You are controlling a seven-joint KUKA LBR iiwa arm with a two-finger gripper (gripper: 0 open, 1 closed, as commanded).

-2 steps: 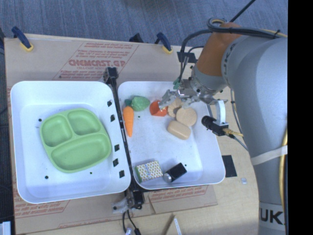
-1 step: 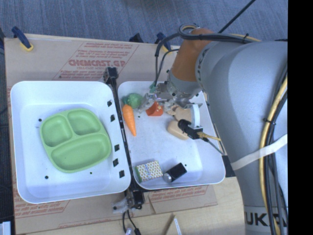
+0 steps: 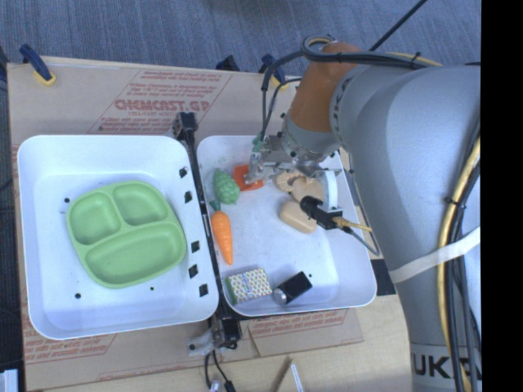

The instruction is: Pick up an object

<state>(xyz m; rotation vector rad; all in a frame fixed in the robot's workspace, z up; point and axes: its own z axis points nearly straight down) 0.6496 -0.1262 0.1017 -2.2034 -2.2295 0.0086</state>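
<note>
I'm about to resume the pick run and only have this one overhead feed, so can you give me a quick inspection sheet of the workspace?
Surface: two shallow white bins, left bin and right bin, on brown cardboard.
Job's things: in the right bin, an orange plastic carrot, green leafy toy vegetable, red-orange piece, tan rounded pieces, patterned small box, black and silver cylinder.
Clutter: green three-compartment plate in the left bin.
Grippers: tool low over the red-orange piece; finger state unreadable.
Cables: black cables looping above the wrist.
Surroundings: blue clamp, grey carpet.
</note>
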